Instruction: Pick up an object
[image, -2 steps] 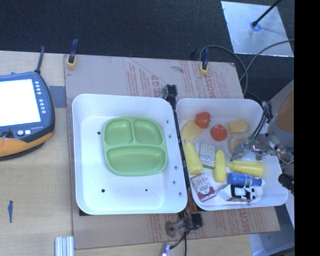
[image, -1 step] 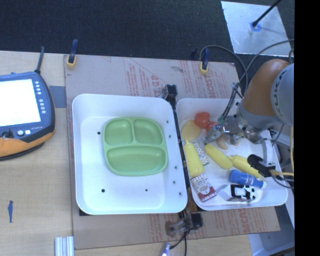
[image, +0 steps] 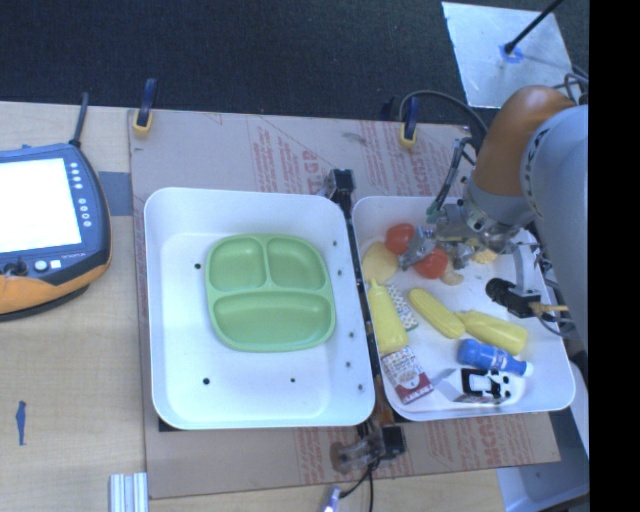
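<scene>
1. I see two white bins on the bench. The left bin (image: 170, 300) holds a green divided plate (image: 270, 292) with three compartments, lying flat near its middle.
2. The right bin (image: 560, 385) holds the loose objects for picking. The gripper (image: 432, 243) is low over the 11 o'clock part of this bin, at the end of the grey arm (image: 545, 150) with its orange band.
3. Two small red round objects are by the gripper: one red ball (image: 399, 237) just at its 9 o'clock side, and a second red piece (image: 432, 264) just under it at 6 o'clock. I cannot tell how wide the claw stands, or if it grips anything, because the metal parts hide this.
4. At 9 o'clock in the right bin lies a pale yellow round piece (image: 379, 264), and below it a long yellow packet (image: 386, 318) along the bin wall.
5. Near the centre lies a yellow corn cob (image: 437, 312), and beside it at 3 o'clock another yellow object (image: 492, 330).
6. Toward 5 o'clock I see a blue bottle-like object (image: 486, 355) and a black and white toy (image: 488, 384).
7. At 7 o'clock lies a small red and white packet (image: 408, 372); it has print, but it is too small for me to read.
8. A handheld control pad (image: 45, 225) with a white screen rests at 9 o'clock of the bench. The cardboard under the bins has faint red print, not readable.
</scene>
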